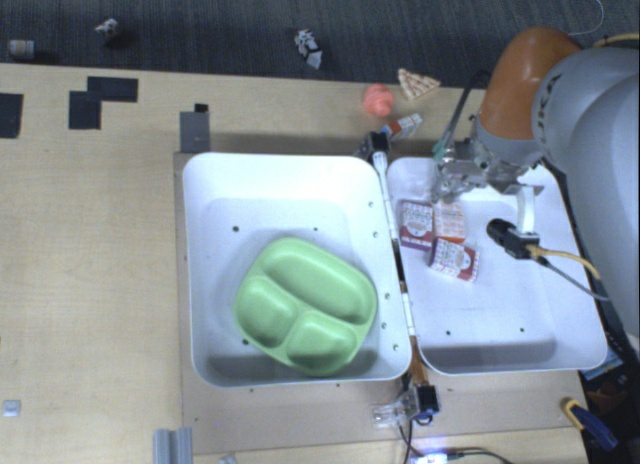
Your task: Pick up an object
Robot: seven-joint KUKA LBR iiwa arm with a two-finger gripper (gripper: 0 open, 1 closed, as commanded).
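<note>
A green divided plate [305, 302] lies in the left bin [215, 252]. In the right bin [520, 337] lie small red-and-white packets: one [416, 224] near the bin's left wall, another [450, 220] beside it, and a third [455, 259] just below them. My gripper [452, 184] hangs over the right bin's far part, right above the upper packets. Nothing shows between its fingers.
Beyond the bins on the bench lie a pink ball [378, 100], a pizza-slice toy [417, 83] and a small red-and-black thing [392, 132] by the bins' far edge. The arm's grey body [590, 122] covers the right bin's far right corner.
</note>
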